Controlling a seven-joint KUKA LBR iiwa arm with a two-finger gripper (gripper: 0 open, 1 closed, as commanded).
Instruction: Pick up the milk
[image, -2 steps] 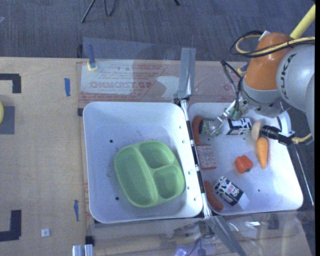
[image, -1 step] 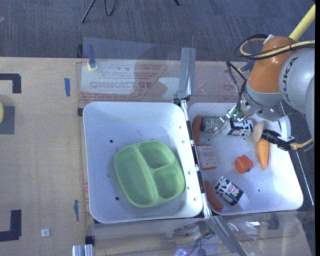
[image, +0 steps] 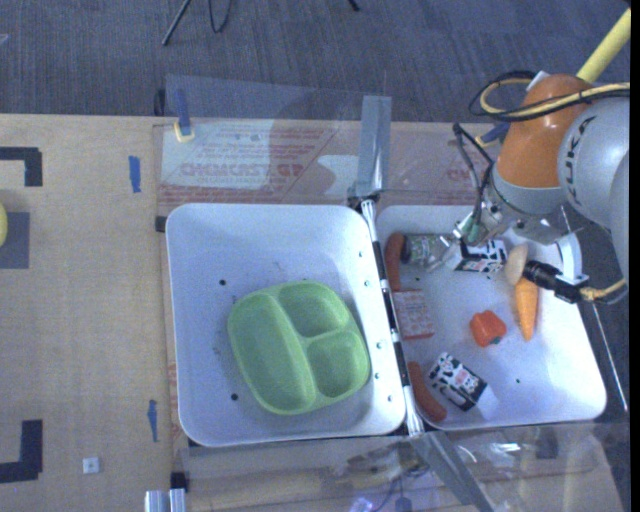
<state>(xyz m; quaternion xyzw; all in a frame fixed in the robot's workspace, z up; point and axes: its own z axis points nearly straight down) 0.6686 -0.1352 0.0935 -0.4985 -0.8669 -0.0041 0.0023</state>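
The milk is a small carton with black and white cow patches. It lies on its side near the front of the right bin. My gripper hangs over the back of that bin, well behind the carton and apart from it. Just beneath the gripper lies a small black and white printed thing; I cannot tell what it is or whether the gripper touches it. The grey wrist with the orange band hides what is right behind the gripper.
The right bin also holds a silver packet, two brown sausages, a flat pink card, a red-orange block and a carrot. In the left bin sits a green divided plate.
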